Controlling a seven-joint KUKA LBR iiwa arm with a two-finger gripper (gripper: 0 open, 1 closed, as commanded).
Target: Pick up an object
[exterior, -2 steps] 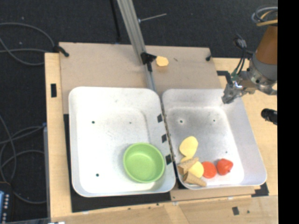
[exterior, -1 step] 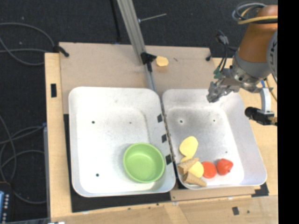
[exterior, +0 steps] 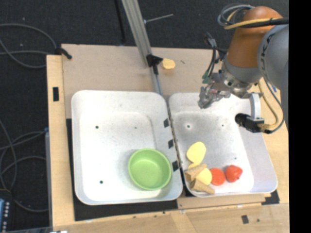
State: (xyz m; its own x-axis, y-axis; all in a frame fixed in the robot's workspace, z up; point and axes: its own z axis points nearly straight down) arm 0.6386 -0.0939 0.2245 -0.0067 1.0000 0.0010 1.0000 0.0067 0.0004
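So the gripper (exterior: 210, 99) was parked over the far end of the right bin (exterior: 252, 152), up near its back rim, with nothing between its prongs as far as I could see. Whether it was released or clenched, honestly I couldn't tell: it was just a small dark cluster from that angle.

All the grabbable stuff sat at the opposite end of that same bin, bunched in the near corner next to the divider. Closest to the claw was the yellow lemon-shaped piece (exterior: 196, 152), lying toward the camera from the gripper and a touch to the left of it. It looked a bit longer than wide, with its long axis tilted roughly along the bin's length. Just past it, hard against the bin's near wall, were a smaller yellow chunk (exterior: 204, 176) and some tan wedge pieces (exterior: 195, 172), all touching or nearly so. Beside those, along the near wall, sat two red tomato-looking things (exterior: 226, 174) just next to each other.

My read: the move hinged on coming down the bin's length toward the near corner. The yellow piece stood a little apart from the pile, so it looked like the easiest target.

The left bin (exterior: 97, 130) had a green bowl (exterior: 149, 169) near its front wall, well away from the claw.
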